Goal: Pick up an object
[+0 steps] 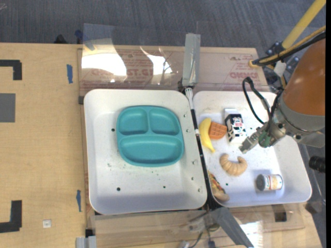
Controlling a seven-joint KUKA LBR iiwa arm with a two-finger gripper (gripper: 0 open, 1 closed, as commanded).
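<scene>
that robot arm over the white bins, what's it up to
The arm's hand hangs over the right bin, just above a croissant and beside a small cow figure. Nothing is between its fingers. A banana and a can also lie there. The left bin has a teal divided plate.

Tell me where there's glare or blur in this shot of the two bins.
In the camera view, strong glare washes over the clear plastic sheet behind the left bin; the gripper looks slightly soft against the right bin; the teal divided plate, croissant and small can read clearly, under even light with faint shadows.
</scene>
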